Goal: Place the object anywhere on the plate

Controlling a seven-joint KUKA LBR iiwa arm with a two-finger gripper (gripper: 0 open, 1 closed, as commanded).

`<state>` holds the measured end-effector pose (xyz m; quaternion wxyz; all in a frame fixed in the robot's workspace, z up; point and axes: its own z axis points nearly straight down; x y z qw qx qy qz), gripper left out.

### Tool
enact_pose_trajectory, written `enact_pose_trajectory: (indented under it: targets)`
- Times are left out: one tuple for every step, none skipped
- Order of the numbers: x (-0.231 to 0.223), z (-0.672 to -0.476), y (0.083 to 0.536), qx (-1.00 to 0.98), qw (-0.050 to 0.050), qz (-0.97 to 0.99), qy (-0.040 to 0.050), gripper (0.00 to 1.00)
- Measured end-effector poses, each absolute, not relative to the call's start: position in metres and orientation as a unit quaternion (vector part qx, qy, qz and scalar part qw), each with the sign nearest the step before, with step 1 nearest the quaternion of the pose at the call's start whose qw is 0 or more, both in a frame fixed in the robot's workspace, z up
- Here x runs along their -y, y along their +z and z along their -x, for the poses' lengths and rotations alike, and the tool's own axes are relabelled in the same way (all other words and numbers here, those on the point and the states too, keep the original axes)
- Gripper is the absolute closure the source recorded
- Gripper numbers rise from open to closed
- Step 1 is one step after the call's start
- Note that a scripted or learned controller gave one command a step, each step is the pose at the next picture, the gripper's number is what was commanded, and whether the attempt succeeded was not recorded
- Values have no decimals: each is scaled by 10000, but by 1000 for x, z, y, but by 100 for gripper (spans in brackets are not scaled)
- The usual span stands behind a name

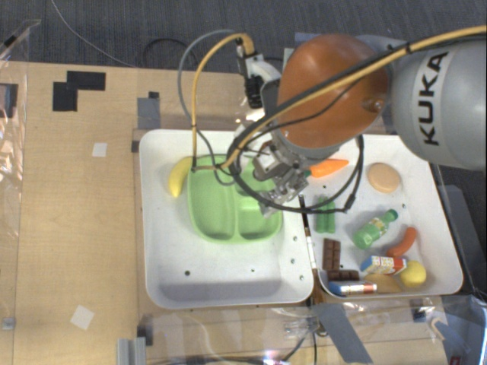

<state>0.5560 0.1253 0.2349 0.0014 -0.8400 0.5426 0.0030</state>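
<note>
**Arm poised over the green plate, grasp unconfirmed**

The bench (68, 226) is being occupied by two shallow white bins set side by side, and the arm (426, 90) is being reached in from the right, probably so that the wrist can be brought low over the boundary between them. The left bin (163, 272) is being used to hold the green plate (221, 215), a divided dish lying near the bin's upper middle, with a banana (179, 177) lying against its upper-left rim, partly off the plate.

The right bin (449, 242) is being kept as the stock of objects: a round beige piece (384, 177), a green bottle (374, 230), a green block (326, 217), a brown chocolate bar (330, 255), a red-orange sausage-like piece (405, 242), a yellow lemon-like piece (413, 274), a small labelled bottle (383, 264) and a marker (351, 287). An orange carrot (329, 168) is being seen just under the wrist.

The gripper (278, 192) is being held at the plate's right edge; whether it is released or clenched cannot be told. No object is being seen between its tips, so which object is meant, and whether the banana counts as placed, is being left to judgement.
</note>
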Motion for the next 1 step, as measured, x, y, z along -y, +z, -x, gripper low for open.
enact_pose_trajectory:
  targets:
    - [-124, -557, 236, -5433, 17, 8395, 22, 0]
